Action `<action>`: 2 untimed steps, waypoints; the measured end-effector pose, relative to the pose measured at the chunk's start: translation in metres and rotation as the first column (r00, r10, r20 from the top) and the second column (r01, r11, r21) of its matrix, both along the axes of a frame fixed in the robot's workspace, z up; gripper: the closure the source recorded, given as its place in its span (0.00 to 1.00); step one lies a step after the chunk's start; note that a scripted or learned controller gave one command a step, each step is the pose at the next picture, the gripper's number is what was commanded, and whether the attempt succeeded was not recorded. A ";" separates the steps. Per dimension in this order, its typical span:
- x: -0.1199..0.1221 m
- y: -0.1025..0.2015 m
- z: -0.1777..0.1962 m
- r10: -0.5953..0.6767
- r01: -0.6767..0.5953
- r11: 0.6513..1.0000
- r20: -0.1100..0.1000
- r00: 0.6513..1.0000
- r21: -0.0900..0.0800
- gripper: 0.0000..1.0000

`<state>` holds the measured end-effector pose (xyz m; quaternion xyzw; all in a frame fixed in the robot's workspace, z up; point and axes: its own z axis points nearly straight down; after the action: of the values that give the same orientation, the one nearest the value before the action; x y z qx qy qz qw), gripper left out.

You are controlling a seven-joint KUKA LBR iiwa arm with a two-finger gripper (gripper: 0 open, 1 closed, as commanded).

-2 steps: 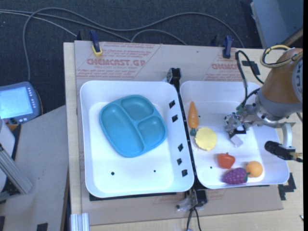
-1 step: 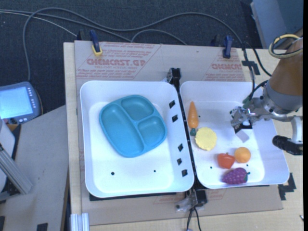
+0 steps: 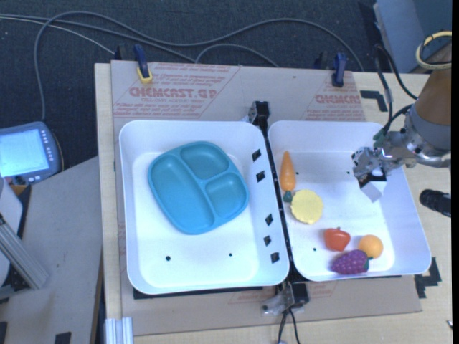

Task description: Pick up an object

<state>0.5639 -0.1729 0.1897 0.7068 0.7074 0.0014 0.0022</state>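
A brown board (image 3: 215, 84) printed with red lettering lies over the bench, held by two blue clamps (image 3: 143, 67) at its far edge; dark carpet (image 3: 215, 6) with looping grey cables lies beyond, and a small lit screen (image 3: 25, 151) sits to the left. On the board are two shallow, glossy white bins. The left bin (image 3: 143, 264) holds a smooth blue tray (image 3: 197, 186) with three rounded compartments.

In the right bin (image 3: 409, 213), the toy food is taken relative to the flat yellow disc (image 3: 307, 206) — a tapered orange carrot (image 3: 287, 170) is just beyond it, and a red tomato (image 3: 337, 239), an orange ball (image 3: 370, 246) and knobbly purple grapes (image 3: 350, 262) cluster nearer the camera, to its right. The gripper (image 3: 369, 169) hangs over bare bin floor, well right of the disc. It is small and cluttered here, so whether its jaws stand apart or together cannot be told — nothing seems to be between them.
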 end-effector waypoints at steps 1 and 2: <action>0.005 -0.004 0.064 0.000 0.000 1.000 0.003 1.000 -0.001 1.00; -0.005 0.057 0.052 0.005 -0.005 1.000 -0.008 1.000 0.005 1.00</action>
<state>0.5585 -0.1163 0.2421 0.7048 0.7094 0.0002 -0.0025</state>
